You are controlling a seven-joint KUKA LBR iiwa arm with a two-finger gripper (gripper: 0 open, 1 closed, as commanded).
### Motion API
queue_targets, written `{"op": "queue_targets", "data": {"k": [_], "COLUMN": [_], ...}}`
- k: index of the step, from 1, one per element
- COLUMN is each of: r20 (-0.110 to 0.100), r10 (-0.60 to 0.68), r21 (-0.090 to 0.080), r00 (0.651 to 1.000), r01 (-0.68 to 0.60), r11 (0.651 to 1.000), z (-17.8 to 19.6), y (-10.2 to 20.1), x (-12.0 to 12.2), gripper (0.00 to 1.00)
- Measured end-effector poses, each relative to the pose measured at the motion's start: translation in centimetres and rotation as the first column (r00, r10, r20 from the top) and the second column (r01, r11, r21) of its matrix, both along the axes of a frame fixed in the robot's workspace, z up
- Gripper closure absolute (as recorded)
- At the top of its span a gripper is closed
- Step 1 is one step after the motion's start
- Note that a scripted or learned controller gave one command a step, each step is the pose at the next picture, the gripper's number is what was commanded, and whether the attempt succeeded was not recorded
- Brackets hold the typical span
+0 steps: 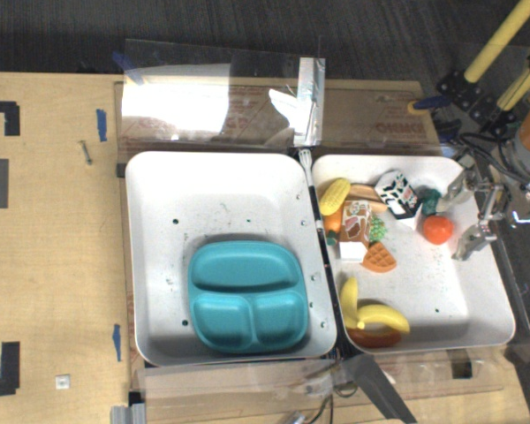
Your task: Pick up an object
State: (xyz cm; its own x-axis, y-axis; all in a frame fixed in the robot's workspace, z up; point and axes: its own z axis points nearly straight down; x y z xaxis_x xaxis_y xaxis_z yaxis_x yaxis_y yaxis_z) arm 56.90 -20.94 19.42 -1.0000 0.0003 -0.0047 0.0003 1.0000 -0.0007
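The gripper (477, 223) is hanging at the three o'clock rim of the right bin (477, 312); its metal fingers are pointing down with a small gap between them and nothing is sitting in it. An orange ball (438, 229) is lying just beside the fingers, at nine o'clock from them. A banana (377, 314) is resting toward the bin's six o'clock, a corn cob (334, 194) toward eleven o'clock. A teal divided tray (246, 295) is sitting in the left bin (159, 193)

Teal divided tray (246, 297) sits in left white bin (150, 184). Clear plastic sheet (216, 104) taped behind bins, on tan bench (44, 263) with black corner marks (7, 116).
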Motion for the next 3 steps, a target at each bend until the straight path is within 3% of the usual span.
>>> {"op": "queue_targets", "data": {"k": [1,2,3], "r20": [0.009,0.002,0.005], "r10": [0.088,0.023,-0.013], "r21": [-0.003,0.001,-0.01], "r00": [0.996,1.0,1.0], "r01": [-0.088,-0.023,0.013], "r11": [0.996,1.0,1.0], "z": [-10.5,-10.6,-10.5], "y": [4.9,7.9,10.4], "x": [4.8,4.0,4.0], "gripper": [0.0,0.0,0.0]}}
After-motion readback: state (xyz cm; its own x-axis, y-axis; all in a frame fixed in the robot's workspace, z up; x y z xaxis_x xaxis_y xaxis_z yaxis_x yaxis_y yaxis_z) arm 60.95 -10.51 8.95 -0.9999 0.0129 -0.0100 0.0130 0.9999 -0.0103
